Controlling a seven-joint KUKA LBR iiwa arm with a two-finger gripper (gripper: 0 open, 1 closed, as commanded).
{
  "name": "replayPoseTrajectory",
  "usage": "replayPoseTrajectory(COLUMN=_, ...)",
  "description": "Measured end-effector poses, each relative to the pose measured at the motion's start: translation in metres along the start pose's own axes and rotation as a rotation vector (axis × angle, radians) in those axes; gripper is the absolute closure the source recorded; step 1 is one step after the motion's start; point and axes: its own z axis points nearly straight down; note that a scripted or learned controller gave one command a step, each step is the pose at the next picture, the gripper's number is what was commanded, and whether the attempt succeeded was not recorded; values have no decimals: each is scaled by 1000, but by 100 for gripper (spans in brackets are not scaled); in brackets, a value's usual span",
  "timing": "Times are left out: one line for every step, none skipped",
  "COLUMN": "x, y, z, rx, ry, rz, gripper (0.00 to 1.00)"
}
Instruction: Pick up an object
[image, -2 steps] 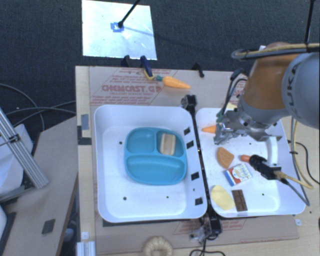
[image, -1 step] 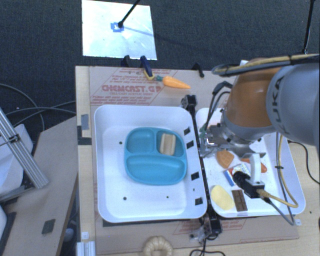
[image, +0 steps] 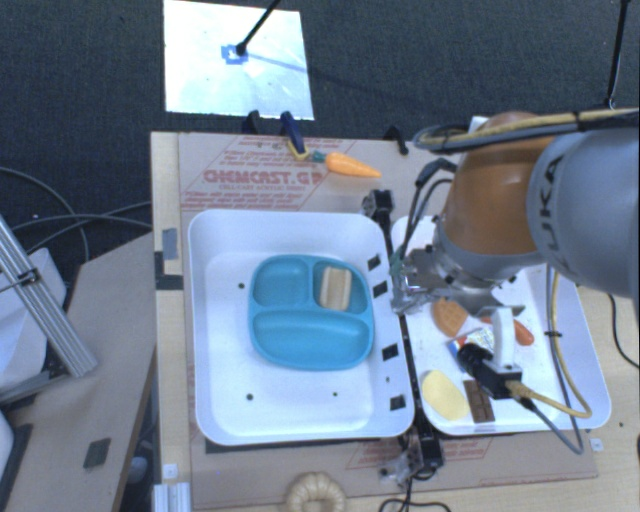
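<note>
The grey arm (image: 590, 200) comes in from the right, bent low; its orange band (image: 495, 190) sits above the wrist; the gripper (image: 415, 292) points down toward the left.

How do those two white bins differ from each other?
The left bin holds a blue divided plate with a tan block in one compartment; the right bin holds several loose small items, including a yellow piece. The left bin lies open to view, while the grey and orange arm hangs over the right bin. Both are shallow and white.
</note>
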Motion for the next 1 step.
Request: replayPoseTrajectory(x=7, y=-4, z=8, rx=2, ry=0, rz=2, gripper=100)
